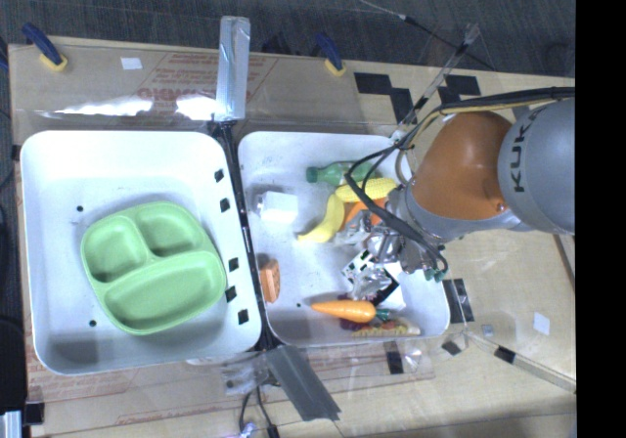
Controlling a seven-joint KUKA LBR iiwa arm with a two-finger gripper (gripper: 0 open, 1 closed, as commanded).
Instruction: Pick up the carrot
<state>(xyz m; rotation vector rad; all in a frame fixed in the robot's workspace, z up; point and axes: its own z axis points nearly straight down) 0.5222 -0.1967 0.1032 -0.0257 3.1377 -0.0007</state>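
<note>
Plainly orange carrot [344, 309], tapered, lying flat near bin's front wall.

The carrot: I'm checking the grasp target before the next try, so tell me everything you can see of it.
The carrot is a small orange toy-like piece, smooth as plastic looks, with a tapered tip pointing toward the view's left and a bit of green at its thicker right end. It lies flat, nearly level across the view, on the floor of the right bin near its lower wall. A dark reddish item lies close beneath it. The gripper is just above it in the view; nothing shows the carrot between its fingers.
</note>
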